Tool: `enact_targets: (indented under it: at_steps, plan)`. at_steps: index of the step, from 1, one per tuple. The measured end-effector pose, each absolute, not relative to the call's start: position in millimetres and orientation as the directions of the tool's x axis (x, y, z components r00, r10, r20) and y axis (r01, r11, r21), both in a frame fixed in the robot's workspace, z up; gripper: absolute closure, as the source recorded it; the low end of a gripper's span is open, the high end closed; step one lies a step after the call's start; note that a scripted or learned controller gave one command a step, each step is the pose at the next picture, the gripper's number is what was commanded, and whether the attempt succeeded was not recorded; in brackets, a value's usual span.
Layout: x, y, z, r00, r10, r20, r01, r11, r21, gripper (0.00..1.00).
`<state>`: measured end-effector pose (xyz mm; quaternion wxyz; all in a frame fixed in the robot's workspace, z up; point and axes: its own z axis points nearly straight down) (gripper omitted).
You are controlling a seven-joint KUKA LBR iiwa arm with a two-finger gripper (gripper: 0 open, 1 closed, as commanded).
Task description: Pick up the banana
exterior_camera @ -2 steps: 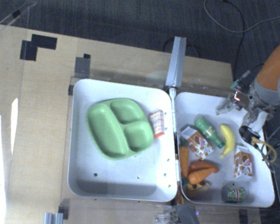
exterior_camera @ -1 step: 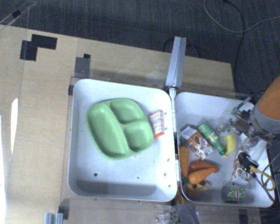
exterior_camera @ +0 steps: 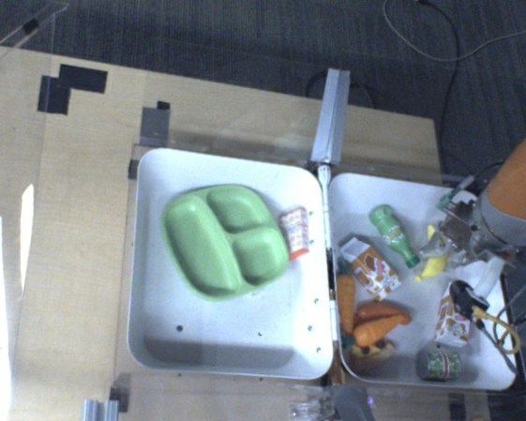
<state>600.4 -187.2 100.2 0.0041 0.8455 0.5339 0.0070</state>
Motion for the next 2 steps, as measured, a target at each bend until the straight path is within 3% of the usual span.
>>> enact_targets:
  at_steps: [1,2]
  plan:
    - [639.0,-157,197,0.594,0.804,0.003,0.804,-0.594,0.005,1.0]
    - [625.2,-151,298,0.662,0.75,0.003,0.749,-0.662,0.005,1.0]
